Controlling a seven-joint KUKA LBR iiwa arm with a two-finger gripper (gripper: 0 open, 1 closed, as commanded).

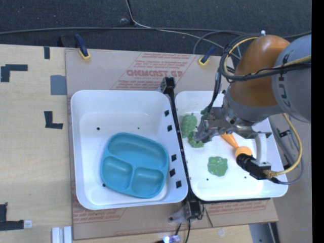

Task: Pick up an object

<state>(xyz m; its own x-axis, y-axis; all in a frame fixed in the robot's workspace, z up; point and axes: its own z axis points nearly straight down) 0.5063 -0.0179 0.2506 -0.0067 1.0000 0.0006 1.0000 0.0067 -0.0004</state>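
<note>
On the bench, two shallow white bins sit side by side on a sheet of brown cardboard (147,70) printed with red lettering, of which "CHEMCAST GP" is readable though slanted; smaller red lines beneath it are too fine to read. The cardboard is fixed at its far edge by two clamps (81,48) with blue handles and yellow tips. The left bin (88,105) contains a blue divided plate (134,164) with three compartments, lying flat. The right bin (238,189) contains several green, broccoli-like pieces: one green piece (189,123) lies near the dividing wall, a second green piece (218,165) lies nearer the front, and a third, smaller piece (196,143) is just beside the gripper tip. An orange carrot-shaped item (236,143) lies partly under the arm's wrist. The gripper (204,132) is lowered into the right bin, close to the green pieces near the dividing wall. Its state cannot be determined from this view. The arm (263,70) enters from the right, with black cables looped around it.
</note>
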